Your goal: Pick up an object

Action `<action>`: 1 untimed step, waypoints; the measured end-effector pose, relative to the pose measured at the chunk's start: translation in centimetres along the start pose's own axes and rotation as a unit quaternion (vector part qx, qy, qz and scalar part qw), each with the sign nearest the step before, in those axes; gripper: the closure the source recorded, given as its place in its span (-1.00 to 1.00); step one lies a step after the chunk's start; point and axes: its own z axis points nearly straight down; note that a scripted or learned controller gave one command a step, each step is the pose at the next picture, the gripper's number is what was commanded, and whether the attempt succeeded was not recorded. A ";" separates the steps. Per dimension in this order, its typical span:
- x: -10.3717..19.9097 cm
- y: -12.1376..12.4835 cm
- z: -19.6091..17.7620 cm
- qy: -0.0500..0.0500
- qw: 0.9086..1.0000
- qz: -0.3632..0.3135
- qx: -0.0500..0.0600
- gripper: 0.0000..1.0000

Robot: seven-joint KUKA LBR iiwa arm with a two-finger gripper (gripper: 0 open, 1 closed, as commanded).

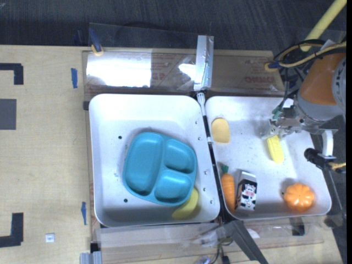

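Note:
In the right bin (258, 106) lie a pale yellow rounded piece (220, 130), a yellow corn cob (275, 149), an orange carrot (227, 190), a small black-and-white milk carton (247, 190) and an orange pumpkin (298, 196). My gripper (279, 124) hangs over the back right of this bin, directly above the upper end of the corn cob. Whether it touches the cob I cannot tell. The grey arm with its orange band (322, 84) reaches in from the right.
The left bin (104, 147) holds a blue divided plate (158, 168) with a yellow object (188, 205) partly tucked under its near right corner. A clear plastic wall (143, 67) stands behind the bins. Yellow cables (297, 51) loop near the arm.

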 end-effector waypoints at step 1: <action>8.3 -0.3 -7.3 0.002 1.000 -0.022 0.000 1.00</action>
